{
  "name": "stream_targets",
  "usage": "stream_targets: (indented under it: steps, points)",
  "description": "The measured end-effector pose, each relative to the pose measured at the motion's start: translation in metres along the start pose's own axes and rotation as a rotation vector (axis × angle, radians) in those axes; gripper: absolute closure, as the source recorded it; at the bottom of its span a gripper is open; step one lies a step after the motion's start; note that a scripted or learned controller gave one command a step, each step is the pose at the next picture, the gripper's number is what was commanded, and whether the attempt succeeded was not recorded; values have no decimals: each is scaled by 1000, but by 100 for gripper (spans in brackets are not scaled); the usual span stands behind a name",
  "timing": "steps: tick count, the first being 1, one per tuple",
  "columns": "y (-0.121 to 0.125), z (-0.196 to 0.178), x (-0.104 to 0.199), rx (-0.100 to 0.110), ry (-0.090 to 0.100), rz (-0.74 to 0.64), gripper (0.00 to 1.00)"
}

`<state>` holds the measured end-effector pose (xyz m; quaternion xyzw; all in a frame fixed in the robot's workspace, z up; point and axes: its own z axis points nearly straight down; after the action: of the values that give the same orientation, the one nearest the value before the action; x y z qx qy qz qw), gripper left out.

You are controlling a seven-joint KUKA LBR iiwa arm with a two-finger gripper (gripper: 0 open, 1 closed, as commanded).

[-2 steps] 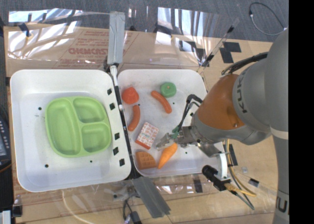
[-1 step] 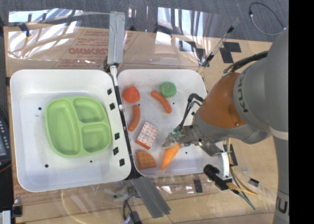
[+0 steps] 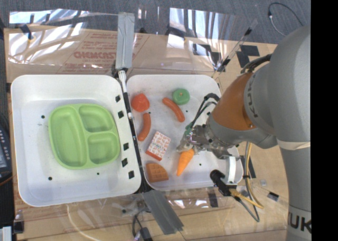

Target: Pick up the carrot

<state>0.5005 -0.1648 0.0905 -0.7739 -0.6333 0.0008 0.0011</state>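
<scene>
The orange carrot (image 3: 183,162) lies in the right bin (image 3: 203,179) near its front wall, thick end up and tip pointing toward the front. My gripper (image 3: 191,138) hangs directly over the carrot's thick end, at or just above it. The gripper body hides the contact point. The arm's orange band and grey wrist reach in from the right over the bin's right side.
Also in the right bin are a red-and-white carton (image 3: 158,145) left of the carrot, a brown waffle (image 3: 157,171), two sausages (image 3: 144,126) (image 3: 174,108), a red tomato (image 3: 140,102) and a green apple (image 3: 180,96). The left bin holds a green divided plate (image 3: 84,135).
</scene>
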Motion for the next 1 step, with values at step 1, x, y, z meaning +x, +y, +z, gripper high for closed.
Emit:
stream_targets:
  steps: [1]
  points:
    - [0,0,1,0,1,-1,0]
